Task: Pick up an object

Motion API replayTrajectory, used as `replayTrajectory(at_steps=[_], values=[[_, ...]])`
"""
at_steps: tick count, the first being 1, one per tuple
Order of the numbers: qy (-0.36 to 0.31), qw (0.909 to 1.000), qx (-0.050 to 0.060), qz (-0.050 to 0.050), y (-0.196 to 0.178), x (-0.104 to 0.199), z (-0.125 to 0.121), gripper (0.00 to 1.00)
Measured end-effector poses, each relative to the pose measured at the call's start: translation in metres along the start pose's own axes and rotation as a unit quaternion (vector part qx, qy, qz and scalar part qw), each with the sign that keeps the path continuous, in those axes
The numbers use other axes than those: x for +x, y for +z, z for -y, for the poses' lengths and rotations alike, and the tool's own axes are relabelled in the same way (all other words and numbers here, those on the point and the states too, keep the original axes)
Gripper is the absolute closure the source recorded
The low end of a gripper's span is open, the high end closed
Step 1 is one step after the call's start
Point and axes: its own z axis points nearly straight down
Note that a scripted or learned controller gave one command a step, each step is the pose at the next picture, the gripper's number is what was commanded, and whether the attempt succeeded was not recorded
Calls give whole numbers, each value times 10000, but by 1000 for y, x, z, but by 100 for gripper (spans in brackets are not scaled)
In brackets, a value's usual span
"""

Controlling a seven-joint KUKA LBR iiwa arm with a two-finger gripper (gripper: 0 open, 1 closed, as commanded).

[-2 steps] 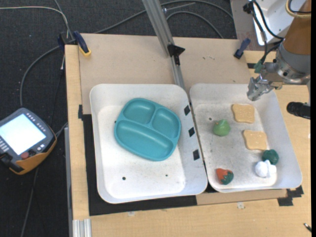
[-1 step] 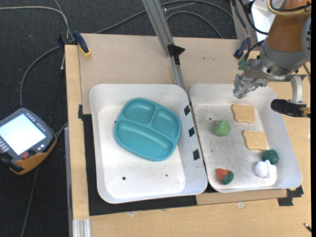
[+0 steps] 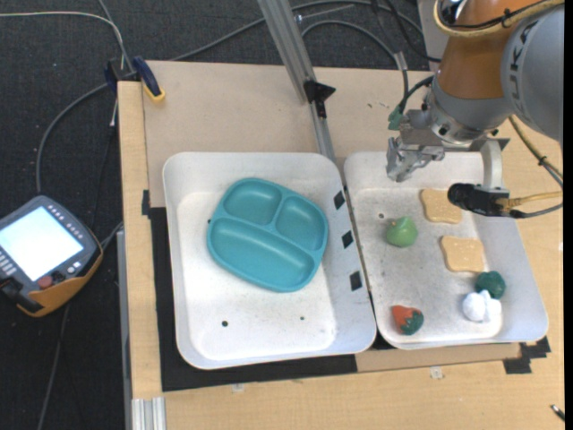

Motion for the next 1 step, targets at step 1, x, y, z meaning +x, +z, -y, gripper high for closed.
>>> replayTrajectory(at_steps=[1], values=[[3,10000,-22,6,-9,51,-7,100]])
